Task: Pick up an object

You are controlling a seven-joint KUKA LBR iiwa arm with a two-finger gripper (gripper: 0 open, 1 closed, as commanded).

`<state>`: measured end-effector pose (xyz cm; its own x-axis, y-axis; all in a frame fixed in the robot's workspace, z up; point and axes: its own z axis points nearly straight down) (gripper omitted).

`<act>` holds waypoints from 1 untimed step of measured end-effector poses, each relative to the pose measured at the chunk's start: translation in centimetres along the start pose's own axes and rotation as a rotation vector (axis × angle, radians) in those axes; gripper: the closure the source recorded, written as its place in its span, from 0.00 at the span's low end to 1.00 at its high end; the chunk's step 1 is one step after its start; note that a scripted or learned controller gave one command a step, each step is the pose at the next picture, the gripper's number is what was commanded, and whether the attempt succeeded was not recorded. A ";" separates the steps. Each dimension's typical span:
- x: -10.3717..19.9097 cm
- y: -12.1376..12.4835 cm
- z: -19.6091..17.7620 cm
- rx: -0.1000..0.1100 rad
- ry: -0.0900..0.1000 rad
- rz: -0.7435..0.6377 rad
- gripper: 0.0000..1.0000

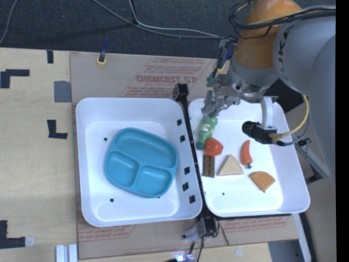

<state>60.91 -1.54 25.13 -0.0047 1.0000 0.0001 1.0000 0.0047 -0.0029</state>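
A: Gripper [211, 109]?
B: Down at the far left corner of the right bin [292, 198], hung from the grey arm [305, 48] with its orange band [267, 29]. Fingers close together, pointing down and left. Hard to tell whether anything sits between them.

A: Nearest to it?
B: Green bottle [207, 130], directly below the fingertips, lying against the bin's left wall. Touching or just beside the tips; cannot say which.

A: And further out?
B: Red tomato [213, 147], touching the bottle's near end. Brown bar [209, 166] just nearer than that. Beige wedge [230, 166] right of the bar. Red pepper [246, 153] right of the wedge, standing lengthways. Orange cracker [263, 180] near and right of the wedge, apart from it.

A: Left bin [87, 119]?
B: Holds a blue tray [142, 162] with three compartments, lying flat, roughly central.

A: Beyond the bins?
B: Brown cardboard [158, 75] under both, on a wooden bench [32, 162] with black marks. Yellow clip [102, 58] at the cardboard's far left edge.
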 end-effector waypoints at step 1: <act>4.7 2.0 2.2 0.000 0.000 -0.001 1.00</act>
<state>62.91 3.12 22.92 -0.0055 1.0000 0.0001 1.0000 0.0055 -0.0030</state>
